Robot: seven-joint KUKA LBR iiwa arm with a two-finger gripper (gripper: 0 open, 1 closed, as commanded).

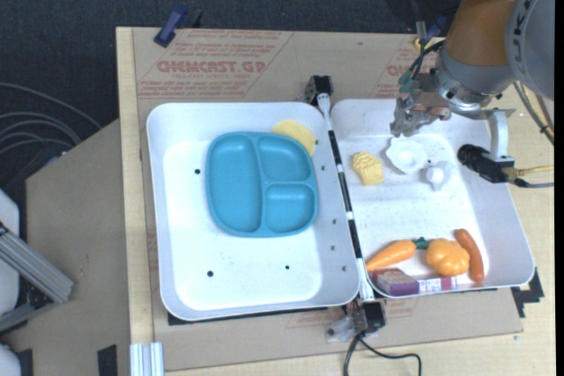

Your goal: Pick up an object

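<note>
My gripper (407, 126) hangs low over the back of the right bin (493, 216), just above a white cup-like piece (405, 157). A yellow corn piece (367, 168) lies to the left of it, and a small white-grey object (436, 177) to the right. At the bin's front lie a carrot (390, 254), an orange-yellow pepper (447, 257), a red sausage (470, 253) and a purple-and-white packet (410, 283). Nothing is visibly held.
The left bin (176, 277) holds a blue divided plate (260, 183) with a yellow object (296, 134) at its back edge. A black clamp (319, 88) sits at the bins' back joint. A black part (480, 161) juts into the right bin from the arm side.
</note>
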